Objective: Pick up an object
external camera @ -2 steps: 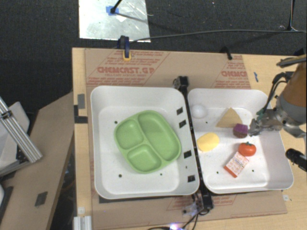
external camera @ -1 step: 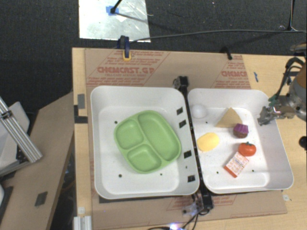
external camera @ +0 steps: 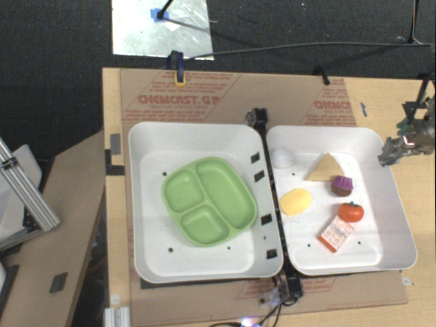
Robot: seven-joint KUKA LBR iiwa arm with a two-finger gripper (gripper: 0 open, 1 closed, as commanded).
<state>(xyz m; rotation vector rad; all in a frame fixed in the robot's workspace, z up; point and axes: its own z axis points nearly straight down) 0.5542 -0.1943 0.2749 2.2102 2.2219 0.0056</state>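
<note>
The right bin (external camera: 381,182) holds a tan wedge (external camera: 325,168), a purple piece (external camera: 342,185), a yellow lemon-like piece (external camera: 296,201), a red tomato (external camera: 351,212), a red and white packet (external camera: 336,235) and a white ball (external camera: 282,158). My gripper (external camera: 395,152) hangs at the right edge of the view, over the right bin's far right rim, well apart from all the objects. Nothing shows between it and the bin.
The left bin (external camera: 146,182) holds a green divided plate (external camera: 208,200). Black clips run along the seam between the two bins (external camera: 267,196). Cardboard lies under both bins, and a blue clamp (external camera: 177,65) sits at its far edge.
</note>
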